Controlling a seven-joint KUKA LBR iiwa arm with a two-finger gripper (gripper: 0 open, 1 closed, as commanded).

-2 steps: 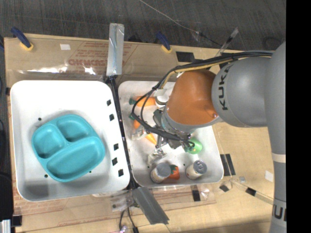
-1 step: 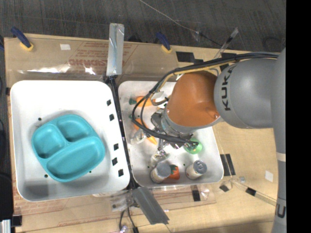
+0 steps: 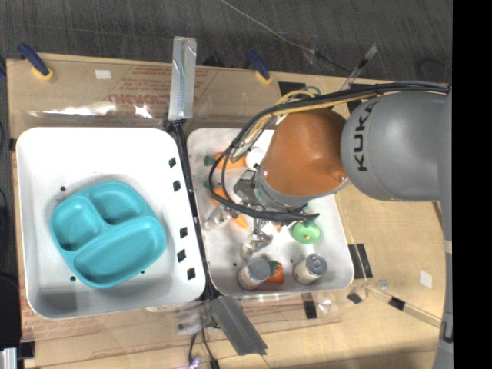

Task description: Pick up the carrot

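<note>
The gripper [image 3: 260, 241] hangs low in the right bin [image 3: 338, 264], poking out from under the orange wrist band [image 3: 304, 156]. Honestly I can't tell whether it's clenched, released or grasping anything, since the wrist and the cable loops [image 3: 238, 148] sit right over it.

The carrot [image 3: 231, 164] looks to be the orange piece at the upper left of that bin, just beside the bin wall and half hidden behind the cables. There's another orange sliver [image 3: 240, 221] lower down near the gripper, so it could be that one instead, hard to say from this angle.

Around the gripper it's crowded: a green apple-ish thing [image 3: 306, 231] just to its right, two small grey-lidded jars [image 3: 314, 266] and [image 3: 256, 271] near the bottom edge, with a red-orange bit [image 3: 275, 273] between them. The teal plate [image 3: 108, 231] sits well apart in the left bin [image 3: 31, 206].

To do this well, I'd line the jaws across the carrot's narrow side, come straight down without dragging cables over it, and stay off the wall. Main risk I'd guess is nudging the carrot against the wall or grabbing a neighbor instead.
</note>
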